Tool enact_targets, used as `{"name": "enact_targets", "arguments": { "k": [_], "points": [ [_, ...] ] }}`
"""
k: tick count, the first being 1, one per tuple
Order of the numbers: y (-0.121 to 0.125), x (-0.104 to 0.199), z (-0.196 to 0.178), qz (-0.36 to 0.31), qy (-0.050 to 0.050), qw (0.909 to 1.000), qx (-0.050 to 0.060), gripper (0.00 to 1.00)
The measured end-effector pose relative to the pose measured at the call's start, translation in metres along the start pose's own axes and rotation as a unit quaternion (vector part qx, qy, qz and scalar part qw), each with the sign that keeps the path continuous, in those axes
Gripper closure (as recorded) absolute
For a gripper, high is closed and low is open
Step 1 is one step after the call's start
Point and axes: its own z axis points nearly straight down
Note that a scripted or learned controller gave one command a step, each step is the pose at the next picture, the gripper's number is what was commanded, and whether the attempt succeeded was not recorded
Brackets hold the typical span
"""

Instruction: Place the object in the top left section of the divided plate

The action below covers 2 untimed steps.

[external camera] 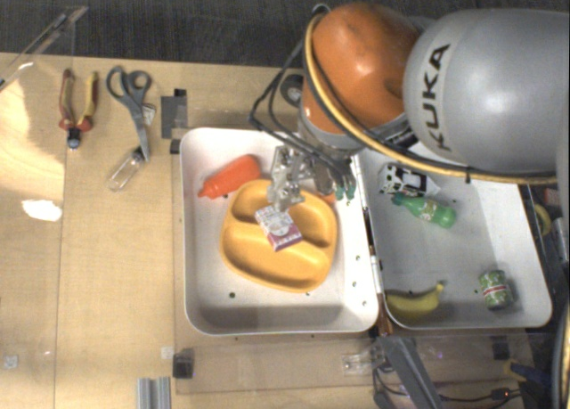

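One fixed camera looks down at a slant from above the bench, taking in both white bins side by side. The arm enters from the right, looming large and near the lens.

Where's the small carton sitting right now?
The small carton lies on the yellow divided plate in the left bin, near the plate's middle, just below the gripper.

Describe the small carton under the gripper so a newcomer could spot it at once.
Start at the left bin, which holds a yellow divided plate. On the plate's middle, just below the gripper, sits a small carton. It is white with purple print, unlike the orange bottle beside the plate.
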Motion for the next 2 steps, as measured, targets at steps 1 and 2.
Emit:
{"name": "enact_targets", "arguments": {
  "k": [1, 2],
  "points": [
    [0.022, 0.035, 0.005, -0.146, 0.001, 0.9892, 0.000, 1.00],
    [0.013, -0.003, -0.101, -0.250, -0.001, 0.9683, 0.000, 1.00]
  ]
}}
